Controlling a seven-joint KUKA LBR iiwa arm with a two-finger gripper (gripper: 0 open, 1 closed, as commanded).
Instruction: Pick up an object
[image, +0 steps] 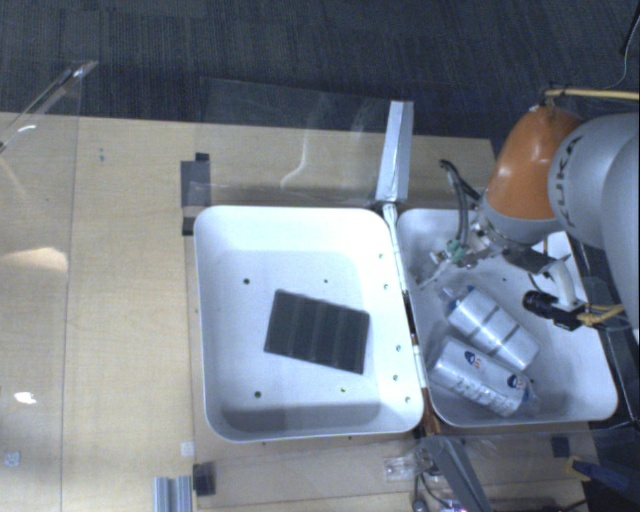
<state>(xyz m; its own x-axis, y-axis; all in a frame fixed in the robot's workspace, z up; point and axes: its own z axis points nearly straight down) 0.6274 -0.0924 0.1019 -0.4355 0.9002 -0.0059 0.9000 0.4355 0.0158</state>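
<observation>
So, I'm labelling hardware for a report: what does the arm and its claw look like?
A bulky, rounded grey arm with a glossy orange band above the wrist. Thin dark cables loop beside the wrist. The small claw is metallic, with a tiny green spot.

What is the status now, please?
Gripper low in right bin, finger state unclear. Silver cylinders near it, not held. Dark ribbed pad in left bin.

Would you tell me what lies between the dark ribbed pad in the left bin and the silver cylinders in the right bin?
In the camera view, bare white bin floor, then the two bins' adjoining walls, separate the dark ribbed pad from the silver cylinders.
</observation>
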